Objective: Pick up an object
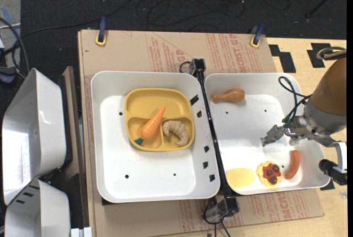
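- Red-orange plastic sausage (293, 164) — lying in the right white bin (248, 120), just beside the gripper (274, 135).
- Claw state cannot be told.
- The fingers should be centred across its length before closing.

The arm (330, 99) runs out of the frame at the right edge, only its orange band and wrist showing. Its gripper (276, 135) is too small and dark to tell how it stands. The arm's wrist hides part of the right bin (251, 79) rim. White containers (30, 136) at left are cropped by the edge.
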Robot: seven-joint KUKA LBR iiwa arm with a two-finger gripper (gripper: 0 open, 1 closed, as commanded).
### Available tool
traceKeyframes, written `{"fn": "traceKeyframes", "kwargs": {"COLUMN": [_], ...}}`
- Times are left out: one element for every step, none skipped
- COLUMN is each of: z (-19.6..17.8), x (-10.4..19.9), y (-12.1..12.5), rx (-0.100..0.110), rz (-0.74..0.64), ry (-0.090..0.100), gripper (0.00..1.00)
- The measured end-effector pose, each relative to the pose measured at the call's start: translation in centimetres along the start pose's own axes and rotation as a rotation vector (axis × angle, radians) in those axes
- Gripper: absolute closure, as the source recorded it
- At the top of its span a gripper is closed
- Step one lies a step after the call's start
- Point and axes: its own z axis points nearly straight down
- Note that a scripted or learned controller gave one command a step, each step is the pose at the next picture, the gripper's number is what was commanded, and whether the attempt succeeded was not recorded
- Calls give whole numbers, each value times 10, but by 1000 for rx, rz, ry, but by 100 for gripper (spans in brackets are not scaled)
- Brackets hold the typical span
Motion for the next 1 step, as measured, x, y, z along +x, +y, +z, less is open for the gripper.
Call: {"fn": "traceKeyframes", "kwargs": {"z": [22], "x": [1], "y": [0], "rx": [-2], "rz": [0], "ry": [-1], "gripper": [0]}}
